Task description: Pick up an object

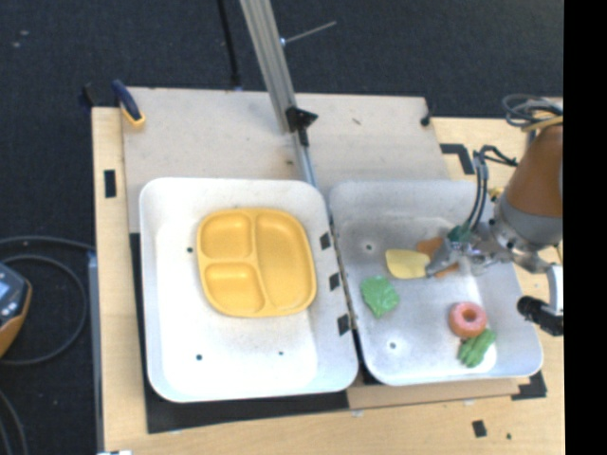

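Reaching in from the right of the frame, your tool point(446, 259) sits low in the right bin point(398, 363), just beside the yellow piece point(406, 263), likely your target; whether it is open or closed you cannot tell.

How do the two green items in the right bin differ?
The green item near the divider is broad, leafy and paler; the green item at the bin's front is narrower, elongated and brighter. The first lies alone on bare bin floor, just below the yellow piece; the second sits tight against the pink ring. Both lie flat in the right bin, away from the gripper.
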Action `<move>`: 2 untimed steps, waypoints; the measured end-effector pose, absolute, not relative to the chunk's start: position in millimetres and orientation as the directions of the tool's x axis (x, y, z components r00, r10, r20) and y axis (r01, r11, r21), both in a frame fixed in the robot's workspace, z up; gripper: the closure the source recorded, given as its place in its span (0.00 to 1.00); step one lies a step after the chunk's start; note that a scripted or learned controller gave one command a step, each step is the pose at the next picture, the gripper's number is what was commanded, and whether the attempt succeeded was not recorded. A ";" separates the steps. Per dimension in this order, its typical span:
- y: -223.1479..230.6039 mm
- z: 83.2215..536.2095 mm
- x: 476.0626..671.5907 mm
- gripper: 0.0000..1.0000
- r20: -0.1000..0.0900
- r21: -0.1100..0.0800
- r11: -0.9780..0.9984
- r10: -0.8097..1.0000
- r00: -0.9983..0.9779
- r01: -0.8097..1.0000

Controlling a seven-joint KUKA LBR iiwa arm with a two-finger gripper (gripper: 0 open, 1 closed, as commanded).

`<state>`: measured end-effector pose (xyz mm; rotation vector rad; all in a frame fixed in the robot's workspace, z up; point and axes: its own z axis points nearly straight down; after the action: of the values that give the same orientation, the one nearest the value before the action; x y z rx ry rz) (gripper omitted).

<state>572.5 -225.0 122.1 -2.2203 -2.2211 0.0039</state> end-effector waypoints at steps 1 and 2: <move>-226.1 100.9 573.1 0.00 -0.002 0.001 -0.001 1.000 0.001 1.000; -226.7 114.2 575.0 1.00 -0.002 0.007 -0.002 1.000 0.002 1.000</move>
<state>575.0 -226.7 114.2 -2.2281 -2.2241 -0.0062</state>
